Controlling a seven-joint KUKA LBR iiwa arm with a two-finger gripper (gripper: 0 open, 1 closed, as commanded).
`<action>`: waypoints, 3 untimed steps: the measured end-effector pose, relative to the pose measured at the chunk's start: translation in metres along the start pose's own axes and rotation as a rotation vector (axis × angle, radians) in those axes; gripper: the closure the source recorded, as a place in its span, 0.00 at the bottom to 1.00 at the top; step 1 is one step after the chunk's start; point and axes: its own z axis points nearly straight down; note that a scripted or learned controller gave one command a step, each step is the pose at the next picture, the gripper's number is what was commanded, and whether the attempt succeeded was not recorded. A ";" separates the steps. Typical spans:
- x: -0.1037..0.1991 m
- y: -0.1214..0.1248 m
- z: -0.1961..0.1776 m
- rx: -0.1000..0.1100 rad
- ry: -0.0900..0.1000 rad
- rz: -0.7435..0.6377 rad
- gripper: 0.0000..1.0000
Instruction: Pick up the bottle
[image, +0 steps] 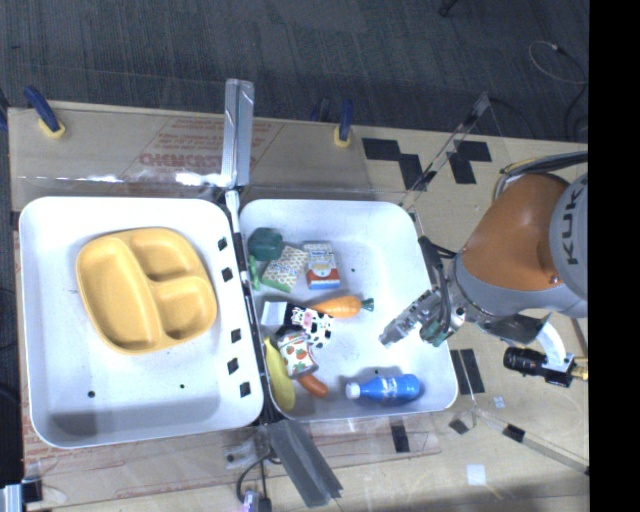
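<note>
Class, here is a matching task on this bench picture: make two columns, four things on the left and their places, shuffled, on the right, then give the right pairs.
Things:
1. bottle
2. carrot
3. yellow tray
4. banana

Places:
A. in the left bin
B. at the right bin's left wall, near its front corner
C. lying along the right bin's front edge
D. near the middle of the right bin

Pairs: 1-C, 2-D, 3-A, 4-B
</note>
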 end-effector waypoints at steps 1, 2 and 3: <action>0.021 0.038 0.034 0.000 -0.001 -0.028 1.00; 0.020 0.037 0.034 0.000 -0.001 -0.027 0.00; 0.002 -0.007 0.075 -0.002 -0.003 -0.188 0.00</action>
